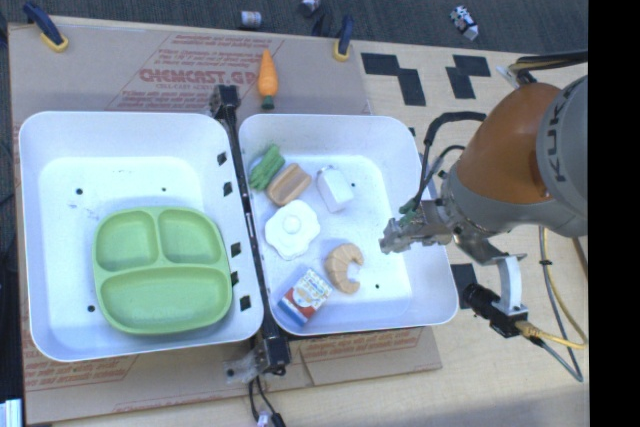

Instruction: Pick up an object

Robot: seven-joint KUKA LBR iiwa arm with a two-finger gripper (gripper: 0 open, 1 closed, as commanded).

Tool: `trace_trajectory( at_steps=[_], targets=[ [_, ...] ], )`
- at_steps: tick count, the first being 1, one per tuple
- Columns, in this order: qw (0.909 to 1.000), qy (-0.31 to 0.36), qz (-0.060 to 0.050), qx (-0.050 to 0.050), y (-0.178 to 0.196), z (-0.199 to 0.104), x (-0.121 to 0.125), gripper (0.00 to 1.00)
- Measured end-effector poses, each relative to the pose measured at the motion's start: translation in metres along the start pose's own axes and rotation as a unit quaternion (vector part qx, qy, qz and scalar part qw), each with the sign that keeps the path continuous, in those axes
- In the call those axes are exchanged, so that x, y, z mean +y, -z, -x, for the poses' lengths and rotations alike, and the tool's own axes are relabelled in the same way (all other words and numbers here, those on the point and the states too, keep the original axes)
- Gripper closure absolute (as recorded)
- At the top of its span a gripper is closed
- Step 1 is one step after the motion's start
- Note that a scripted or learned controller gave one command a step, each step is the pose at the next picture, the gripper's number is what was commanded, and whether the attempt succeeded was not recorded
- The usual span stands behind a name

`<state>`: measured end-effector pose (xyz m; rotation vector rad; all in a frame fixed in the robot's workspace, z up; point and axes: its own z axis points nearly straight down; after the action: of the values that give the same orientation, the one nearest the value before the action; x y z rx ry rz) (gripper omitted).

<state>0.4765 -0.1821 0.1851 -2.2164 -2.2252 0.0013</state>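
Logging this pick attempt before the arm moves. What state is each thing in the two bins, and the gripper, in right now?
Green tray: flat in left bin.
Fried egg: lying flat in right bin.
Croissant: lying loose, right of egg.
Small carton: lying tilted near front wall.
Bread piece: lying beside green vegetable.
White cube: resting loose.
Gripper: low over right bin, holding nothing visible.

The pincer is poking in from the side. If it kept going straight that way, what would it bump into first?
Probably the croissant. The pincer points left across the right bin, with bare floor between them. Its height is unclear, so it might pass above.
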Motion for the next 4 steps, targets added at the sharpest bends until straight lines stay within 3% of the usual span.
trace_trajectory(
  at_steps=[1,2,3,4],
  targets=[
    [1.0000,0.001,0.001,-0.001,0.097,0.030,0.062,1.00],
    [1.0000,0.001,-0.001,0.000,0.017,0.029,0.016,1.00],
    [1.0000,0.001,0.001,0.000,0.066,0.029,0.094,1.00],
    [1.0000,0.001,-0.001,0.000,0.057,-0.002,0.010,1.00]
  ],
)
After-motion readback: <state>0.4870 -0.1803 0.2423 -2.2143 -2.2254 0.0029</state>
